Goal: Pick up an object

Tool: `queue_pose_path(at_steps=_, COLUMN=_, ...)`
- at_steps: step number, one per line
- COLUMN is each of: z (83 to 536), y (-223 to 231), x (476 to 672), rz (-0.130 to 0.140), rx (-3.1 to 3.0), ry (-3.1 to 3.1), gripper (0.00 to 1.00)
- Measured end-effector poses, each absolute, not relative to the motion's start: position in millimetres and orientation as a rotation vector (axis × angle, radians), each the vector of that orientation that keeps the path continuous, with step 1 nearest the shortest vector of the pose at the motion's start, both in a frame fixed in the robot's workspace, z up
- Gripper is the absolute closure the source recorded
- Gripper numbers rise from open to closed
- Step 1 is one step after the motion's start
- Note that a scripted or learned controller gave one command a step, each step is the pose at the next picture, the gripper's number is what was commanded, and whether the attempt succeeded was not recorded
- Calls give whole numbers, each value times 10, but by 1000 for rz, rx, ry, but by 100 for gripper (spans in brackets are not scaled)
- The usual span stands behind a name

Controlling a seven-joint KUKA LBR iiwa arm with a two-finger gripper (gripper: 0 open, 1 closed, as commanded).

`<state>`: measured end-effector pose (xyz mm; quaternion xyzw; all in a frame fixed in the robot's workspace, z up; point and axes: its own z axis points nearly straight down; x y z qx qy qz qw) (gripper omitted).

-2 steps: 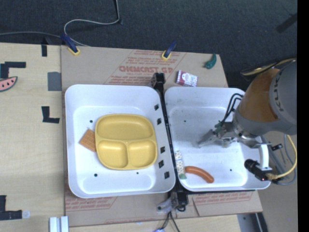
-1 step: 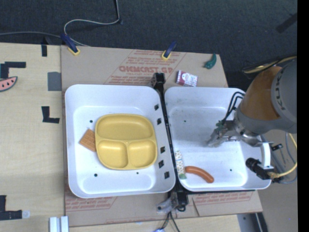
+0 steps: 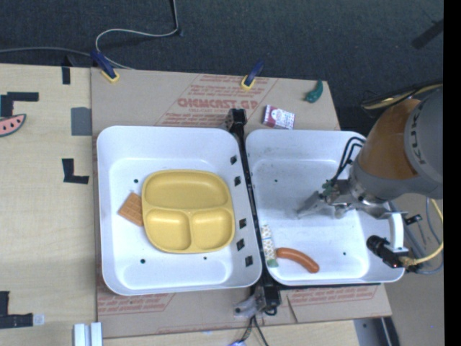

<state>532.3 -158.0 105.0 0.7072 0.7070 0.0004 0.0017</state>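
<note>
In the right bin [image 3: 288, 157], just above its bare white floor, the gripper [image 3: 308, 207] points toward the left, its grey fingers drawn close together to a point; nothing shows between them. How far apart the tips stand cannot be told from this angle. Behind it, the grey arm [image 3: 403, 157] with its orange band reaches in from the right, over the bin's far edge. Below and to the left of the gripper, well apart from it, an orange hot dog [image 3: 297, 259] lies near the bin's front rim. The left bin [image 3: 115, 193] holds a yellow divided plate [image 3: 189, 210], with a brown cracker [image 3: 132, 208] tucked at the plate's left edge. Both bins sit on a cardboard sheet [image 3: 180, 99], and a small packet [image 3: 278, 117] lies on the cardboard beyond the right bin.
</note>
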Motion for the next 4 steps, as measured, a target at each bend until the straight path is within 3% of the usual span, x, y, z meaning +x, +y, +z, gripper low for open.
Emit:
queue_pose_path(at_steps=1, z=862, y=-1344, x=4878, rz=3, rx=2219, ry=2218, gripper=0)
queue_pose_path(at_steps=2, z=960, y=-1352, x=4884, rz=2, rx=2218, ry=2216, gripper=100)
queue_pose_path(at_steps=3, z=959, y=-1351, x=4883, rz=2, rx=2218, ry=2216, gripper=0)
queue_pose_path(at_steps=4, z=1051, y=-1345, x=4884, rz=2, rx=2219, ry=2217, gripper=100)
